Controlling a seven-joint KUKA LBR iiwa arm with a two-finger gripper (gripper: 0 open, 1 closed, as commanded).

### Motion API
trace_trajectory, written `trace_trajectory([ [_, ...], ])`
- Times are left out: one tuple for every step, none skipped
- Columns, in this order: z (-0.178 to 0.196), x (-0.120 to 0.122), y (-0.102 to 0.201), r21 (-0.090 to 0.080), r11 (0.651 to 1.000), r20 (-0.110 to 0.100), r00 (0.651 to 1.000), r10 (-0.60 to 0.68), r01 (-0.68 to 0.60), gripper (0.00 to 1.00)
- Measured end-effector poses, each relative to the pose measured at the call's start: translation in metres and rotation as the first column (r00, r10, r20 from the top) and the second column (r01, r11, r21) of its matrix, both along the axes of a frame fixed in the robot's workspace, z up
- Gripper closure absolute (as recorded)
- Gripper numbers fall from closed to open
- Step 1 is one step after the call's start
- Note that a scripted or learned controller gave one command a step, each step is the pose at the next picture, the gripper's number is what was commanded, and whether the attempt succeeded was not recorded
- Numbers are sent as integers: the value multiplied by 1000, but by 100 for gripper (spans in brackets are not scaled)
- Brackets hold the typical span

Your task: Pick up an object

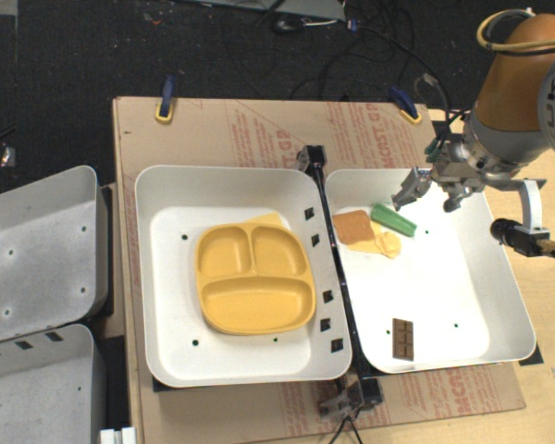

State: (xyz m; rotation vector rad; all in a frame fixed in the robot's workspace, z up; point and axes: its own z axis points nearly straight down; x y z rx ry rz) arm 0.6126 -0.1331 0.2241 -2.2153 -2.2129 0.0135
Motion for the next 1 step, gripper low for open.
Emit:
trace_trajectory([
  [8, 3, 1, -1, 1000, 13, 1000, 2, -2, 0],
])
